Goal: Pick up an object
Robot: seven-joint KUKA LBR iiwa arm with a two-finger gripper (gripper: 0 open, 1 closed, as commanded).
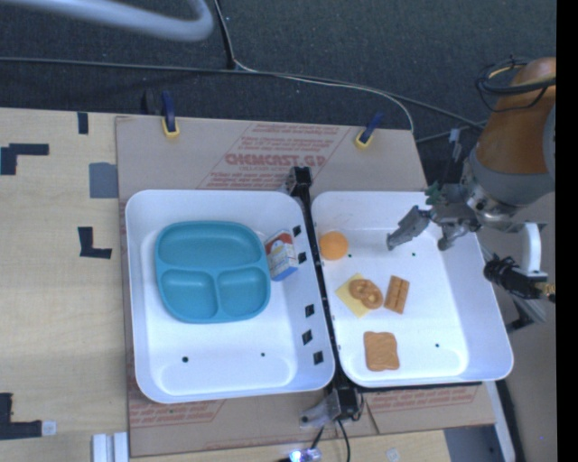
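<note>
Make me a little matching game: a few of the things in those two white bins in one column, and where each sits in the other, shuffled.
Things:
1. blue plate
2. orange ball
3. toast slice
4. small carton

Places:
A. right bin, nearest the front edge
B. left bin, tilted against the plate's right side
C. left bin, middle
D. right bin, back left, by the divider

Pairs: 1-C, 2-D, 3-A, 4-B

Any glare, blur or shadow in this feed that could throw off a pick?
Camera view: light is even and soft, with only faint shadows beside the toast and orange; the white bins are bright but not washed out; a blurred pale bar crosses the top left, out of focus; the gripper looks slightly soft; the picture is coarse overall.
</note>
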